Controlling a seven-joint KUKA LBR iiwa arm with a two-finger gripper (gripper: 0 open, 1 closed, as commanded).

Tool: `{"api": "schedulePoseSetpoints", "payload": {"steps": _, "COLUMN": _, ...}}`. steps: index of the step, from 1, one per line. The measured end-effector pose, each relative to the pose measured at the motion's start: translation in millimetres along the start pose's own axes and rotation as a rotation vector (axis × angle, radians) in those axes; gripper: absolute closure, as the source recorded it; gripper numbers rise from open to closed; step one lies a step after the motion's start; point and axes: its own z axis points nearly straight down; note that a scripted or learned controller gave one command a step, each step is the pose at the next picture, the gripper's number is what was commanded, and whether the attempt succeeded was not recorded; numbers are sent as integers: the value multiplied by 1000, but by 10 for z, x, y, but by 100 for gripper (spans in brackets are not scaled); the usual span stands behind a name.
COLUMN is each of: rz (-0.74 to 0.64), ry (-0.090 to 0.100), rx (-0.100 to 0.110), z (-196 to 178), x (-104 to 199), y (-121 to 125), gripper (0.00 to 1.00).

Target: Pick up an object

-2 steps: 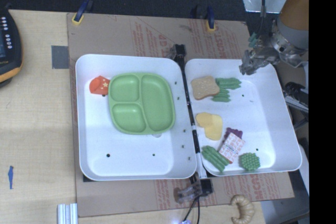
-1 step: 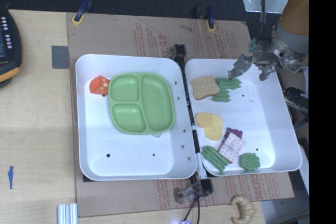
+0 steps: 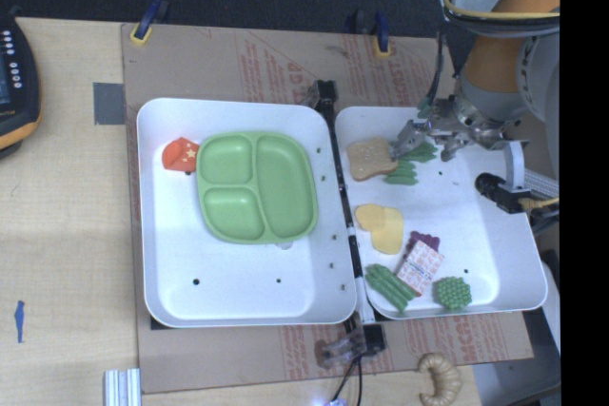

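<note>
broccoli point(image 3: 452, 293): right bin's near edge | gripper point(image 3: 419, 145): grip state unclear, over green pea pod point(image 3: 403, 173), beside toast point(image 3: 371, 159)

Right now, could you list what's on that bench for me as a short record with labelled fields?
left bin: green divided plate, red toy beside it
right bin: bread slice, yellow piece, green pods, snack packet, green bumpy toy
gripper: over the right bin's far edge, by a small green item
holding: cannot tell
</note>
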Motion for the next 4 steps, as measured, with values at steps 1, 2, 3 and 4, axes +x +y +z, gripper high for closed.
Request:
{"api": "schedulePoseSetpoints", "payload": {"steps": 1, "rz": 2, "ry": 1, "rx": -2, "z": 311, "x": -106, "y": -376, "gripper": 0}}
{"api": "schedulePoseSetpoints", "payload": {"steps": 2, "rz": 8, "ry": 3, "rx": -2, "z": 456, "x": -608, "y": -1380, "gripper": 0}}
{"api": "schedulePoseSetpoints", "payload": {"steps": 3, "rz": -5, "ry": 1, "rx": -14, "z": -345, "x": 148, "y": -959, "gripper": 0}}
{"api": "schedulePoseSetpoints", "payload": {"steps": 4, "rz": 5, "ry": -5, "rx": -16, "z": -517, "x": -808, "y": -468, "gripper": 0}}
